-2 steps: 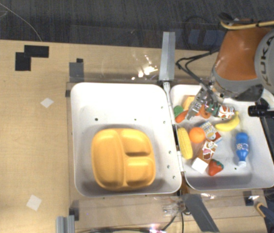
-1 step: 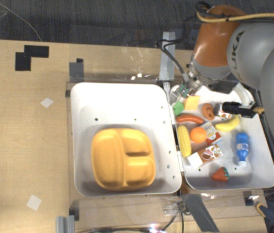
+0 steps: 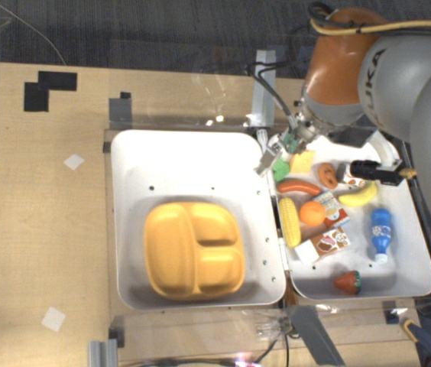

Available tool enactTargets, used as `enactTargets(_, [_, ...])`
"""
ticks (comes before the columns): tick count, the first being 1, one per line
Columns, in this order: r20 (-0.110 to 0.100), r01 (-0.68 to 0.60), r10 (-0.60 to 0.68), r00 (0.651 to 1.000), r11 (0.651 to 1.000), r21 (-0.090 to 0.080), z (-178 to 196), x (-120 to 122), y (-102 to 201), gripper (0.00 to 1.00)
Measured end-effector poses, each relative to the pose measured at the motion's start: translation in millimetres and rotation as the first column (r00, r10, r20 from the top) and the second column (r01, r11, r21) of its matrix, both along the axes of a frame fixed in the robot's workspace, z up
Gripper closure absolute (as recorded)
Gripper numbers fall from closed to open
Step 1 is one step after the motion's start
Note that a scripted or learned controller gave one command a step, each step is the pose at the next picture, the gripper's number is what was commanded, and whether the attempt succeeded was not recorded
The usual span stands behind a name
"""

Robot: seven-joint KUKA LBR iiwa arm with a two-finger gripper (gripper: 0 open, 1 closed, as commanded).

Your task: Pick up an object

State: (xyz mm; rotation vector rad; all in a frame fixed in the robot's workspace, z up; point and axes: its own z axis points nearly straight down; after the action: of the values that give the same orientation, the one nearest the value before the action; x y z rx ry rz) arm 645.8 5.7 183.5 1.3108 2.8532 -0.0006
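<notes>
1. Fingers slanted down-left over the near-left corner of the right bin; whether spread or closed, impossible to tell.
2. Gripper just above a small green item, right beside the divide between bins.
3. Close by: yellow block, red sausage, brown donut.
4. Further out: orange, corn cob, banana, small carton, blue bottle, strawberry near the front wall.
5. Left bin holding a yellow divided tray, well apart from the gripper.
6. Orange band and grey arm entering from upper right.
</notes>
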Motion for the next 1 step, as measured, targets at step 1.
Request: enactTargets(1, [0.001,-0.089,0.089,0.996,0.996,0.0,19.2,-3.6,15.5,0.0])
